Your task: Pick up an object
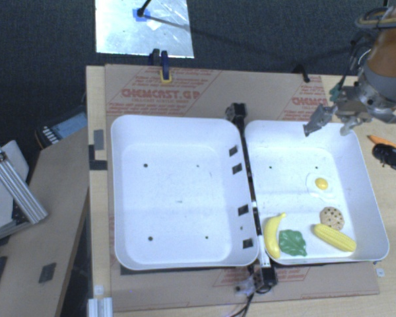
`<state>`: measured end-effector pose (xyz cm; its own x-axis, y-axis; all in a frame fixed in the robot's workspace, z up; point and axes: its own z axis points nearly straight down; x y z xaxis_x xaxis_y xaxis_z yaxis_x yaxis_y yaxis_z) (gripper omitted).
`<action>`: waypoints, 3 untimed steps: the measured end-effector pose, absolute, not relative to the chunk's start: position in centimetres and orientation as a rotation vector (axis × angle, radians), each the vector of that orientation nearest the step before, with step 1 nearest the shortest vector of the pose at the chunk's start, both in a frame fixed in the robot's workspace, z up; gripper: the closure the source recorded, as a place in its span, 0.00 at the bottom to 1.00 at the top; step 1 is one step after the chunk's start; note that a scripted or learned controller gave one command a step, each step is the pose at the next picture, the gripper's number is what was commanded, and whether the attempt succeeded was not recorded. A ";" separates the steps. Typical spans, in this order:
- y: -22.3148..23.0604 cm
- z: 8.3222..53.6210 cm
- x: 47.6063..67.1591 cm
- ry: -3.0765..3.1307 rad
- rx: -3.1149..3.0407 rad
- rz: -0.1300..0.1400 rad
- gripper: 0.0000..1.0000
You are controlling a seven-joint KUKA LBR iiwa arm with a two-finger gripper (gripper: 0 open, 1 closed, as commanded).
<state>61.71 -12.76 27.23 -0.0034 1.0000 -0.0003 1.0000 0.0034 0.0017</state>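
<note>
Gripper (330,123) hangs open and empty at upper right, over the right bin's (369,177) far edge; I see fried egg (321,183), cookie (330,217), corn (334,238), banana (272,235) and green leaf (292,242) lower right.

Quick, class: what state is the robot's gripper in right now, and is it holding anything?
Gripper: open, holding nothing, above the far edge of the right bin.
</note>
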 end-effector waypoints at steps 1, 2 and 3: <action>-4.3 31.9 58.8 2.235 2.205 0.010 0.00; 4.9 34.0 54.0 2.238 2.205 0.010 0.00; 8.7 20.3 56.5 2.235 2.217 -0.011 0.00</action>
<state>56.45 8.72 20.26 -0.0080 1.0000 0.0000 0.9999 0.0080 -0.0096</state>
